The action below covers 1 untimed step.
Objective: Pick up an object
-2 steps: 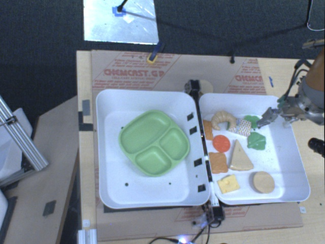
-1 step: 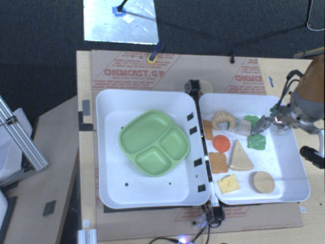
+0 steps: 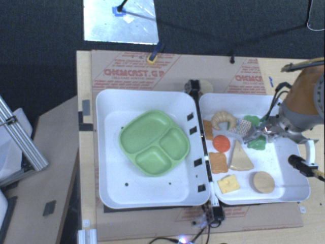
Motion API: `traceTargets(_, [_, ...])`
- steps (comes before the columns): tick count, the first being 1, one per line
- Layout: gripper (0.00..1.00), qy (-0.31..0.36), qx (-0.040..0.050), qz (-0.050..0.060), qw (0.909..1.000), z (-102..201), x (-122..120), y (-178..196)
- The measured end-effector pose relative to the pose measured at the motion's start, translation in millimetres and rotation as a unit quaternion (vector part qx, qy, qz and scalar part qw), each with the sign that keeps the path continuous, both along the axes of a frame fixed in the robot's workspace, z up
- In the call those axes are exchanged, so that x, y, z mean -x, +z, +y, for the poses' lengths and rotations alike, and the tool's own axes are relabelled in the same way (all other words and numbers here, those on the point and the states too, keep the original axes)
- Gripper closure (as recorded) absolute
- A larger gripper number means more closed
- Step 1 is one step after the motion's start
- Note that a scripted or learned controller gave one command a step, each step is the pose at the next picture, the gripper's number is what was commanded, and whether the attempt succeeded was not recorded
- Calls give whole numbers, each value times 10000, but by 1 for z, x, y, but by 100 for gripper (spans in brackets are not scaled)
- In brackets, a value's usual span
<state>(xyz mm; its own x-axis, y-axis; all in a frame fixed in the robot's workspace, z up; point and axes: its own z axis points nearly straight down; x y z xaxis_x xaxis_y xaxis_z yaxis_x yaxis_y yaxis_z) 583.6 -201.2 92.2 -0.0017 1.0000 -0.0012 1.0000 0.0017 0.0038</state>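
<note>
A: Light? 
B: Bright, even, from overhead; white bins [image 3: 147, 98] near overexposed, dark floor [image 3: 40, 34] underexposed.
A: Shadows? 
B: Soft, short, beneath the green plate [image 3: 154, 142].
A: Glare? 
B: On the metal sheet [image 3: 120, 14].
A: Sharpness? 
B: Slightly soft throughout; grainy, low resolution.

Green divided plate [image 3: 154, 142] alone in left bin [image 3: 109, 187]. Right bin [image 3: 292, 184]: croissant [image 3: 224, 119], red disc [image 3: 221, 143], yellow cheese block [image 3: 228, 183], round cookie [image 3: 263, 182]; gripper [image 3: 252, 134] low over green piece [image 3: 256, 143].

Pale green divided plate [image 3: 154, 142] in white left bin [image 3: 109, 187]; right bin [image 3: 289, 189] — orange-red disc [image 3: 221, 143], yellow cube [image 3: 228, 184], tan croissant [image 3: 224, 119].
</note>
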Motion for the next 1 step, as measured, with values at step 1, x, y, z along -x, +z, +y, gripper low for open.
traceTargets(1, [0,4,-2,8,10000,0,-1,-7])
